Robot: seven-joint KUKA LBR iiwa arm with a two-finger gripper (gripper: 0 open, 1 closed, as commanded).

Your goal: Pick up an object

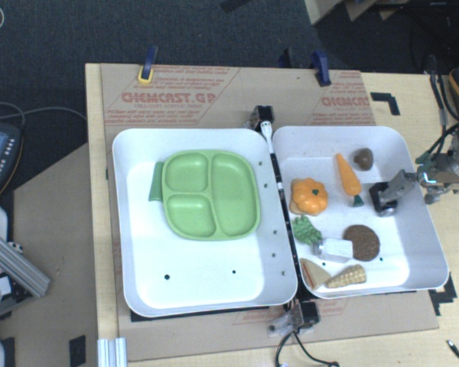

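The right bin (413, 243) holds several toy foods. An orange pumpkin (309, 196) lies near its left wall, with a carrot (347, 176) and a small brown ball (362, 158) farther back. Toward the front lie a dark brown round cookie (362, 241), a green broccoli piece (307, 230), a small white piece (336, 248), a bread wedge (314, 272) and a ridged tan cone (346, 277). My gripper (426, 178) hangs at the bin's right rim, to the right of the carrot and above the cookie, with nothing seen in it.
The left bin (138, 266) bears a green divided plate (210, 193) lying on a darker green piece (155, 182). Blue and yellow clamps (147, 67) hold the cardboard at the bench's back edge. Cables run along the far right.
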